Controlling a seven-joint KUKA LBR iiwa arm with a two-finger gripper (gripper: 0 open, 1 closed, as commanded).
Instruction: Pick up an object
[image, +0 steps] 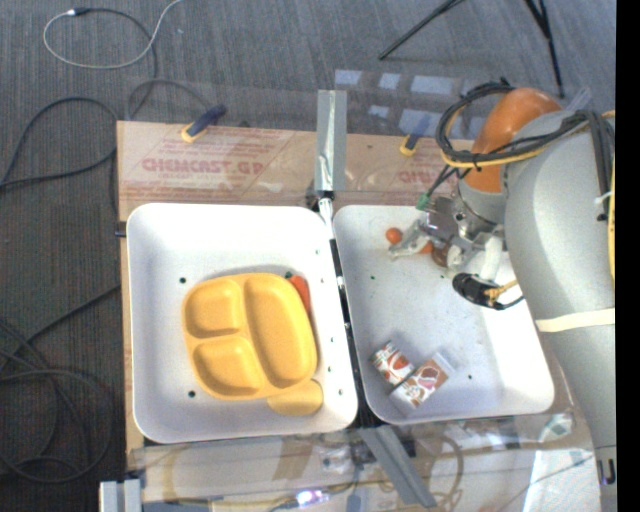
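My gripper (432, 236) hangs low over the far part of the right bin (520, 395), beneath the orange wrist band. A small red-orange ball (394, 235) lies just left of it, close to the gripper's tip. A brownish-orange bit (440, 251) shows right under the gripper; whether it is held cannot be made out. Two small red-and-white packets (410, 372) lie side by side near the right bin's front edge, well away from the gripper.
The left bin (150, 260) holds a yellow compartment tray (250, 335), with an orange piece (302, 291) at its right rim and a yellow lump (296, 400) at its front. A black cable end (470, 287) dangles below the wrist. The grey arm covers the right bin's right side.
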